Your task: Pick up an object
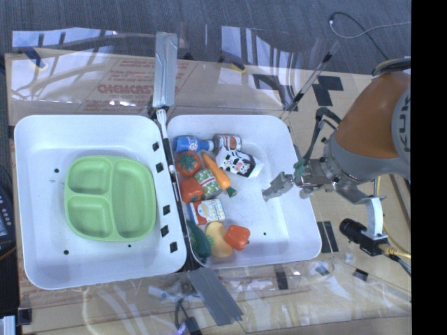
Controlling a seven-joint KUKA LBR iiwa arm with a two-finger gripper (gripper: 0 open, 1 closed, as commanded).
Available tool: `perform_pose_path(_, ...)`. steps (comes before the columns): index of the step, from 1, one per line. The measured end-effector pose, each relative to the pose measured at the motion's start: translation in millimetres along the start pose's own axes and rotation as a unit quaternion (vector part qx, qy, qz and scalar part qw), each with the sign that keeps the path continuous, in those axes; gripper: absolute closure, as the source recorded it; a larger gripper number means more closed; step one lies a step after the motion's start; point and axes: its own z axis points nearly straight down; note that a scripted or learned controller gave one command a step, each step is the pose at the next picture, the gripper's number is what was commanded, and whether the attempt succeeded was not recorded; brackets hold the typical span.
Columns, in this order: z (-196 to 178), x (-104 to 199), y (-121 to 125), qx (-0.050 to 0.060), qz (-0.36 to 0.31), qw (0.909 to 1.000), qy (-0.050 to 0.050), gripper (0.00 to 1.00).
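Bright, even light falls from overhead, and the two white bins [42, 257] come out nearly washed, their rims close to pure white. Shadows are soft and short; a faint grey one sits under the green plate [110, 198] and along the inner walls of the right bin. The clear plastic sheeting [230, 61] behind the bins catches streaky glare and reflections, and more shine shows on the plastic along the near edge of the table [349, 285]. The picture is low in resolution and a little soft all over; the small toys blur into each other. The arm [377, 124] looks slightly smeared, and the dark carpet at the top is grainy.
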Motion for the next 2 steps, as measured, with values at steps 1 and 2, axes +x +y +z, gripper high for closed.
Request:
perform_pose_path(1, 59.1, 27.8, 96.1, -0.001, -0.122, 0.9926, -0.001, 0.0)
perform_pose_path(2, 137.8, 66.4, 132.1, 0.0, -0.2, 0.9797, -0.001, 0.0)
